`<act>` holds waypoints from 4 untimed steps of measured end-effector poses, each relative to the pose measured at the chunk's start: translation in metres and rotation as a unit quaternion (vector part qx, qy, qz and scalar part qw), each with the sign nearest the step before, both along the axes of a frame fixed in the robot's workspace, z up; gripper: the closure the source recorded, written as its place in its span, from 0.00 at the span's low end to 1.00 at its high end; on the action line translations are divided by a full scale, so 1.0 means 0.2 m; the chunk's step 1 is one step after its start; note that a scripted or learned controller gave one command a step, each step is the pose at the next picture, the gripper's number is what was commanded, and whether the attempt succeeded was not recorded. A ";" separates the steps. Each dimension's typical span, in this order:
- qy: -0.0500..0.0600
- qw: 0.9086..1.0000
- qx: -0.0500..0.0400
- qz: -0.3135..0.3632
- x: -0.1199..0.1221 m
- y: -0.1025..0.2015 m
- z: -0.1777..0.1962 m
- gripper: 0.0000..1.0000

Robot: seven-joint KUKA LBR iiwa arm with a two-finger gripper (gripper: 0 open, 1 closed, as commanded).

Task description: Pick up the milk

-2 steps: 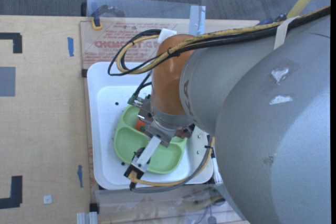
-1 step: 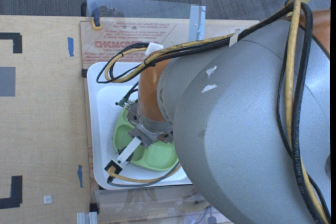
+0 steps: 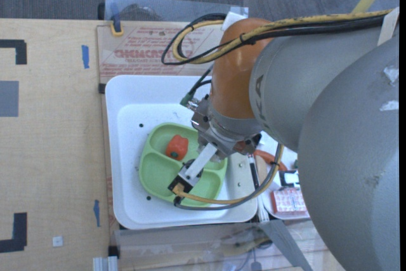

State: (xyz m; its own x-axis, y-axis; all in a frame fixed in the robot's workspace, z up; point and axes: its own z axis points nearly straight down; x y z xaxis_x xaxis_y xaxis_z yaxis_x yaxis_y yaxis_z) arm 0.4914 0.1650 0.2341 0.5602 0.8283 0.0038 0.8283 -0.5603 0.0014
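Claw (image 3: pixel 219 143): hangs low over the white bin (image 3: pixel 117 136), tucked under my own wrist. Wide or narrow: cannot tell from this view. Nothing seen in its hold.

Directly under and beside the claw: green divided plate (image 3: pixel 155 168), flat on the bin floor. A red-orange piece, tomato-like (image 3: pixel 177 147), lies in the plate compartment just beside the claw, on the view's left. The other compartments look bare where I can see them.

Farther out, past the bin's wall on the view's right: red-and-white printed pack (image 3: pixel 288 201), mostly covered by my arm. No plain milk container is visible. My judgement is that this pack is the likeliest milk, but it is not confirmed.

Handling estimate, if it is a carton: light, thin walls that dent under a hard squeeze, smooth printed skin that may slide. Take it across the two flat broad faces, mid-body, with moderate closing force. Avoid corners and any folded top.

Status: claw near the plate, well apart from the pack. Grasp not yet begun.
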 end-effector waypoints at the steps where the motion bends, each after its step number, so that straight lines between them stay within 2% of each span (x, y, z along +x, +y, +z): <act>1: 0.004 1.000 -0.002 0.003 -0.01 0.01 0.03 1.00; 2: 0.002 0.946 -0.001 -0.324 -0.06 0.04 0.16 1.00; 3: 0.005 0.969 -0.002 -0.249 -0.06 -0.36 0.10 1.00; 4: 0.004 0.991 -0.002 -0.136 -0.06 -0.05 0.12 1.00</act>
State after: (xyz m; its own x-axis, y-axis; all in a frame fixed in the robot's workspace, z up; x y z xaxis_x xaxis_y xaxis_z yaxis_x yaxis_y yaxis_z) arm 0.4786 0.1544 0.2574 0.7629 0.6465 -0.0045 0.6465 -0.7629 -0.0028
